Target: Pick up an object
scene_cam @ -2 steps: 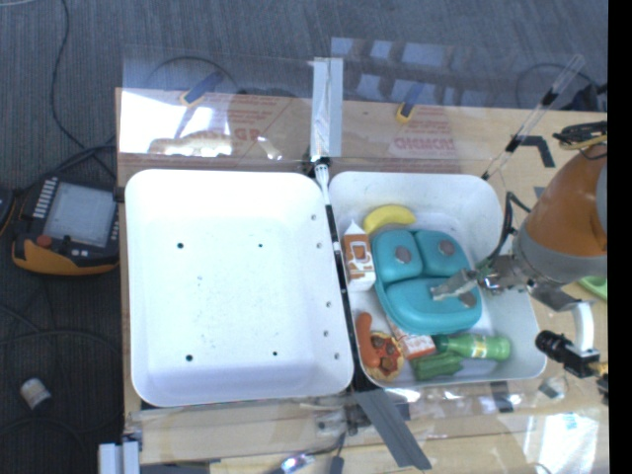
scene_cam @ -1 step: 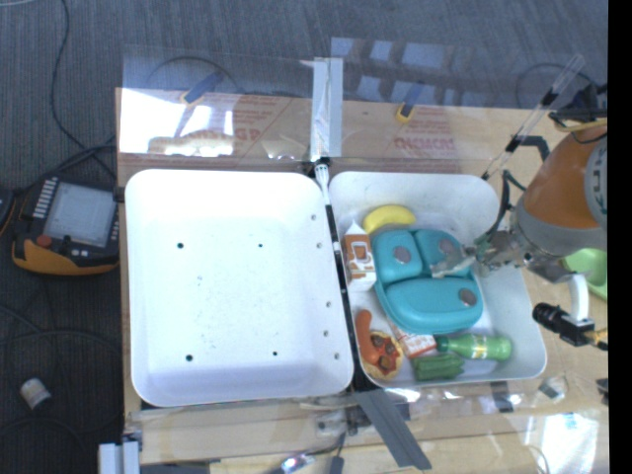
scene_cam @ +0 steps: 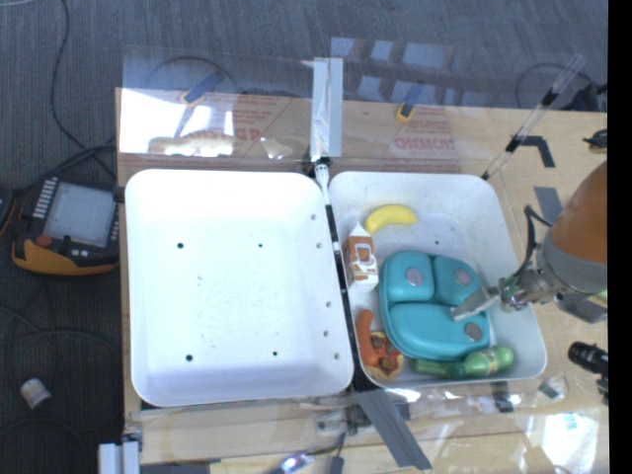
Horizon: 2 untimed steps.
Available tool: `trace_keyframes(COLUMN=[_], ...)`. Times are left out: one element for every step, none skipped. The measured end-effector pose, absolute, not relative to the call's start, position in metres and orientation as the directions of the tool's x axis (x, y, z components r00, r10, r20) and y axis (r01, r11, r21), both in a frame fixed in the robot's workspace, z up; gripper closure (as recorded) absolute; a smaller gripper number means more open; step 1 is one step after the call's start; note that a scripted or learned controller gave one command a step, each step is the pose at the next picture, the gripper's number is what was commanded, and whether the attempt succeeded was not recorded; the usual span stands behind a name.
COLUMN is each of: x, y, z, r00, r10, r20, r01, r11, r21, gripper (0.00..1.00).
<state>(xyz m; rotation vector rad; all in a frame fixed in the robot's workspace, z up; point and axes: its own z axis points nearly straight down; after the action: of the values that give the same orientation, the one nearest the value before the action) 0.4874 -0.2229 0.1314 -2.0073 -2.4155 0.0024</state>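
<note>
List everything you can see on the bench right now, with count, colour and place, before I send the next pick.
bins: 2, white, side by side on the bench
banana: 1, yellow, upper part of right bin
teal tray: 1, teal with grey round spots, middle of right bin
carton: 1, white and orange, left wall of right bin
carrot: 1, orange, lower left of right bin
green bottle: 1, green, bottom edge of right bin
pendant: 1, grey and orange, floor at left
arm: 1, grey with orange band, at right
hand: 1, metallic, over the teal tray
</note>
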Motion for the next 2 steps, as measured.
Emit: trace_keyframes(x=[0.5464, 0.5456], y=[-0.2064, -0.2044], z=[0.1006, 0.1069], r00=[-0.239, -0.240], r10=[0.971, 0.971], r20=[-0.015, -0.011], r01=[0.971, 0.971], r11=[0.239, 0.241], r21=[0.019, 0.015], gripper=[0.00, 1.00])
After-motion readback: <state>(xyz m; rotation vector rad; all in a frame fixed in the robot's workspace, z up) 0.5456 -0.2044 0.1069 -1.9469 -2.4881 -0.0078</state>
